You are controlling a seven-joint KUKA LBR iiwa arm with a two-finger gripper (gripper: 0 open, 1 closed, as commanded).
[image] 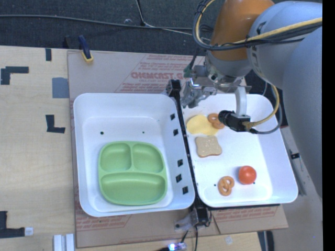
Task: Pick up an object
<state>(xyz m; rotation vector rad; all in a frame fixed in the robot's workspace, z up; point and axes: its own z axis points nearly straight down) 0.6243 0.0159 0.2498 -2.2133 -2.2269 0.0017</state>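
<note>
The arm reaches in from the right, and its gripper [194,94] hangs over the far left corner of the right bin [272,190]; I cannot tell if it is open or shut, and nothing is seen held in it. In this bin a yellow slice [200,125] and a small orange ring [214,121] lie near the far left part, a piece of toast [208,146] is just in front of them, and a pretzel [226,185] and a tomato [247,174] lie near the front edge. The left bin [89,114] carries a green plate [132,172] with three sections, close to its front edge.
</note>
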